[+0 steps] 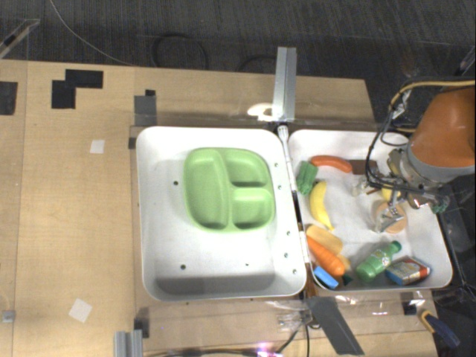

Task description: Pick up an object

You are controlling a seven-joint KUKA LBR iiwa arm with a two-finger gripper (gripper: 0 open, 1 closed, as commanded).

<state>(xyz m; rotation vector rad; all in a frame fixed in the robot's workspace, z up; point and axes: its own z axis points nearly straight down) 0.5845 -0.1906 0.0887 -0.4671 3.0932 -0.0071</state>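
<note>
Two shallow white bins sit side by side on the tabletop, near its right edge.

Left bin [160, 274]: holds one green divided tray [227, 188], lying flat toward the bin's far half, with three compartments showing.

Right bin [444, 262]: holds the loose objects, mostly along its left wall and near edge.
- green block [306, 177] at the far left, just beside the dividing wall
- orange-red sausage-shaped piece [331, 163] near the far edge
- banana [320, 204] lengthwise, below the green block
- pale orange piece [325, 239] and carrot [326, 256], touching, at the left wall
- blue item [324, 277] in the near left corner, partly under the carrot
- green bottle [377, 261] lying on its side near the near edge
- red and blue box [407, 271] just right of the bottle, near the near right corner

Arm with orange band enters from the right, over the right bin's far right part. Gripper [389, 213] hangs above the bin floor, right of the banana and apart from it. Cannot tell whether the gripper is open or closed; cables and glare blur that area
</note>
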